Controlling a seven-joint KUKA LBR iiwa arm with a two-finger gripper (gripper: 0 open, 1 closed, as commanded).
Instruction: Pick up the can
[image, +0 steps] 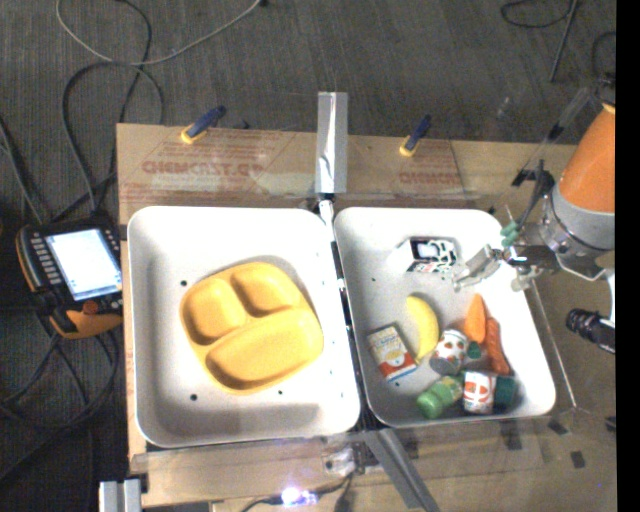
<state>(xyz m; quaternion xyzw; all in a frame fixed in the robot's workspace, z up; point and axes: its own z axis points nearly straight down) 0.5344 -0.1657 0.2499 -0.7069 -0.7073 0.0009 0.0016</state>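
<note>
A small red-and-white can (478, 391) stands near the front edge of the right bin (372, 240), packed between a green cylinder (438, 399) and a dark green item (506, 392). My gripper (474, 268) reaches in from the right over the back right part of that bin. It hangs just right of a black-and-white carton (432, 254) and above an orange carrot (476, 319), well behind the can. I see nothing held in it.
The right bin also holds a yellow banana-like fruit (423, 325), a small box (391, 353), a white ball (451, 348) and a red item (497, 352). A yellow divided plate (252, 325) lies in the left bin (150, 300). A pendant (75, 265) sits far left.
</note>
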